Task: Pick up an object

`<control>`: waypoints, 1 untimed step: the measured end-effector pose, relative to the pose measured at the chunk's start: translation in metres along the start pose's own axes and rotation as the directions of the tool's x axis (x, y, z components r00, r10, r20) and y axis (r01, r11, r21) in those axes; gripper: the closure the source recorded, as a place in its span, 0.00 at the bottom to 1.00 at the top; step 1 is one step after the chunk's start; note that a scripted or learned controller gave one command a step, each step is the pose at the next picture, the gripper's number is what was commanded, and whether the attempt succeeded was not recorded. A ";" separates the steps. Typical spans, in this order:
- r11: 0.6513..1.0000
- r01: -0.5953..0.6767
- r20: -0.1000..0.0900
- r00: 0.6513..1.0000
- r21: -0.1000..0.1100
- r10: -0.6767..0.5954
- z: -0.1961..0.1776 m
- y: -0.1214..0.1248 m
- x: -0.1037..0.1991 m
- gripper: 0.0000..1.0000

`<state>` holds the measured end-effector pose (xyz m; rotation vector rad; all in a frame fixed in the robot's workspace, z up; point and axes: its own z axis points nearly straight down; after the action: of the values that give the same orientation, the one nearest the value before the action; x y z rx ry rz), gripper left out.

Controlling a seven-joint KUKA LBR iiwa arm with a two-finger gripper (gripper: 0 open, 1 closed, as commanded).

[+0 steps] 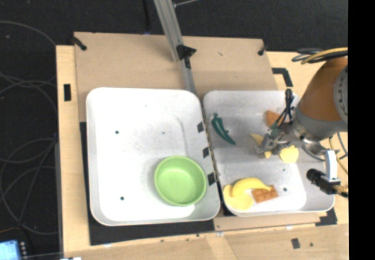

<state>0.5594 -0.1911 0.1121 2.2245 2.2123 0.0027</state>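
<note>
My gripper (265, 146) is low in the right bin (234, 106), reaching in from the right, its tip among small objects. A small yellow piece (256, 137) lies right at its tip and a round yellow object (288, 154) sits just to its right. An orange piece (271, 117) lies behind it. A dark green curved object (222, 129) rests at the bin's left side. At the bin's front edge is a yellow object (243, 190) with an orange block (264, 194) on it. A green bowl (180, 180) stands in the left bin (129, 118).
The arm's orange band (319, 98) looms over the right bin's right edge. A slanted metal pole (170, 24) rises from behind the bins. Black brackets sit along the divider between the bins. Cables lie on the dark floor at left.
</note>
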 end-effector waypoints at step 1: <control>1.000 0.007 0.000 1.000 -0.002 -0.007 -0.047 0.008 -0.006 1.00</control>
<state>0.5671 -0.1974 0.1591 2.2159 2.2197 0.0047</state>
